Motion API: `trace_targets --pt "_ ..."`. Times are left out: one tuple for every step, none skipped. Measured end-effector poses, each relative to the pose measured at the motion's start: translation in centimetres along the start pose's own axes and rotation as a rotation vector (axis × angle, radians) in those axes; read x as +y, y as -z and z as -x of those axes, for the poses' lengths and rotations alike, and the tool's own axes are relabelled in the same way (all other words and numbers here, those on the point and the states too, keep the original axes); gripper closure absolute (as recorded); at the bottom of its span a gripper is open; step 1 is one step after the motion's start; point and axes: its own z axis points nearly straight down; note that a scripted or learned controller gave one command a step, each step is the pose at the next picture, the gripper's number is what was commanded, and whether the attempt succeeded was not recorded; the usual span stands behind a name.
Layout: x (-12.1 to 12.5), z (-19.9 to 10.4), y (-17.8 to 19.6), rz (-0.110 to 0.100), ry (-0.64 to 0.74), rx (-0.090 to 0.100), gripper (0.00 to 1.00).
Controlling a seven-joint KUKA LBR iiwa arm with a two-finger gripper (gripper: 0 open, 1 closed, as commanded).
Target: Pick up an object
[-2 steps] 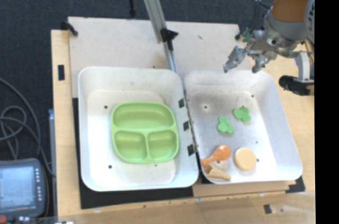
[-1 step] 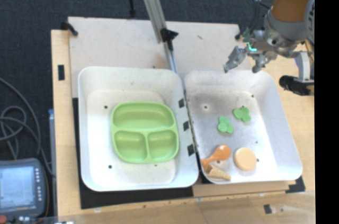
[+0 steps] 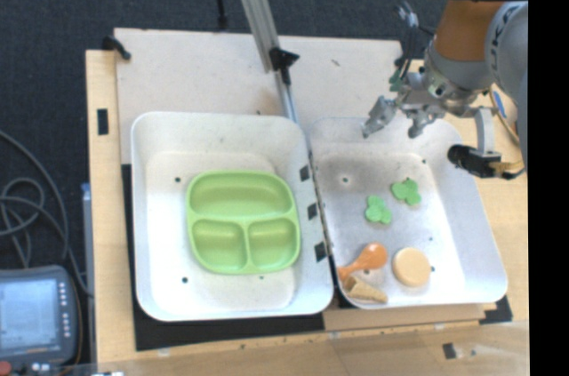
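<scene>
Green clover-shaped pieces (image 3: 392,200), an orange spoon (image 3: 364,260), a tan disc (image 3: 412,267) and a cone (image 3: 366,288) sit in the right bin (image 3: 462,214); tool (image 3: 391,122) hovers released over that bin's far edge, holding nothing. Approach step, I'd say: next move needs travel toward the pieces, then descent. Left bin (image 3: 160,188) holds a green divided tray (image 3: 242,220); wooden bench (image 3: 178,63), dark carpet around.
</scene>
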Motion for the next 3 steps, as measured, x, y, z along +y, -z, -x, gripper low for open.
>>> trace_targets --pt "0.2 0.2 -4.3 0.001 -0.001 0.0 0.0" --pt "0.6 -0.3 -8.8 0.001 0.002 0.0 0.0" --pt "0.7 -0.2 -7.3 0.008 0.002 -0.001 1.0"
